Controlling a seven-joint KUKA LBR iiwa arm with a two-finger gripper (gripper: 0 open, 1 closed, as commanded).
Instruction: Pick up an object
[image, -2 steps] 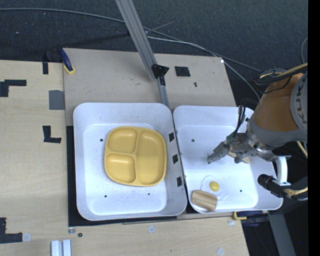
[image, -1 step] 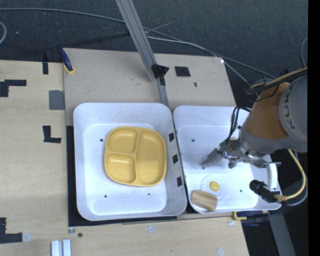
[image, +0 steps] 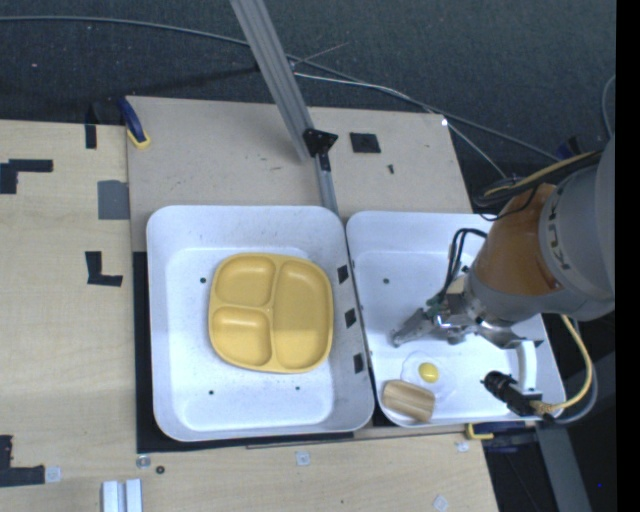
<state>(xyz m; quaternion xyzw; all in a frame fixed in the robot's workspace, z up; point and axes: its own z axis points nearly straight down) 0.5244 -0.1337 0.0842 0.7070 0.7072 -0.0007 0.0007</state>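
— What colours did I have on screen?
— A yellow divided plate (image: 270, 312) in the white left bin (image: 165, 300); a tan block (image: 408, 400) and a yellow piece (image: 429, 373) in the white right bin (image: 400, 240).

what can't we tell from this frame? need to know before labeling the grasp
- Gripper in the camera view: too small and blurred to judge its opening.
- Yellow object in the right bin: too small to identify.
- Wooden block: sits at the bin's near rim; contact with the yellow object unclear.
- Right bin's far-right part: covered by the arm.
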